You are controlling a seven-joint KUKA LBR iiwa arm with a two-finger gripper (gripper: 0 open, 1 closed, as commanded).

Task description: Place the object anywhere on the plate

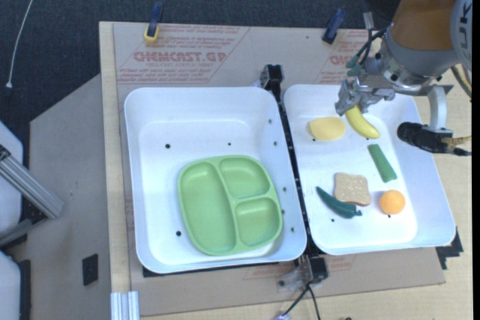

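A green plate with three compartments lies in the left bin, toward its front. In the right bin, a yellow banana lies near the back. My gripper is right over the banana's upper end, seemingly touching it. Just left of the banana sits a pale yellow rounded piece. The gripper's body hides the banana's tip.
The right bin also holds a green stick-shaped vegetable, a slice of bread, a dark green pepper and an orange. A black divider clamp sits between the bins at the back. A black part of the arm overhangs the right rim.
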